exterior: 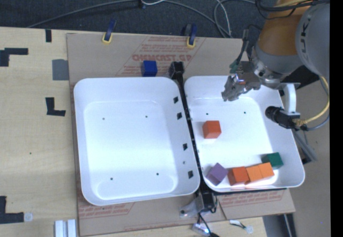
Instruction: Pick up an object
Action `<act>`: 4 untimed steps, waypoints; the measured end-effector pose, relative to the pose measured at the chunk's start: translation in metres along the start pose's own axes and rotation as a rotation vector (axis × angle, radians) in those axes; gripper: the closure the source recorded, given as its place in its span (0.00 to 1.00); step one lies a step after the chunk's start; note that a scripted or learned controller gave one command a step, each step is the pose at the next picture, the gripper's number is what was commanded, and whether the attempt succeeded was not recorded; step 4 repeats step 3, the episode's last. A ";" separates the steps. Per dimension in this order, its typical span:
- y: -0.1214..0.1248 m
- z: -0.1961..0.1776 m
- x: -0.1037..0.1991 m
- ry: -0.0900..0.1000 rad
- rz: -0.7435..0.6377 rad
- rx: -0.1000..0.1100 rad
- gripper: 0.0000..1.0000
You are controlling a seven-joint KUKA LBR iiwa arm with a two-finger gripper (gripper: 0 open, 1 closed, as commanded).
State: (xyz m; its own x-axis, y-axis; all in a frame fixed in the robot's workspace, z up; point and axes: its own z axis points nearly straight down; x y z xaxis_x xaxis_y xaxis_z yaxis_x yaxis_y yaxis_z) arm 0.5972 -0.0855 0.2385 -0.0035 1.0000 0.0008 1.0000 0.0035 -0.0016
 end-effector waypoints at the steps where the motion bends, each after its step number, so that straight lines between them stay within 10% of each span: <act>1: -0.011 -0.008 0.051 0.000 -0.001 -0.001 1.00; 3: -0.035 -0.013 0.165 0.000 -0.002 -0.001 1.00; 4: -0.035 -0.013 0.165 0.000 -0.002 -0.001 1.00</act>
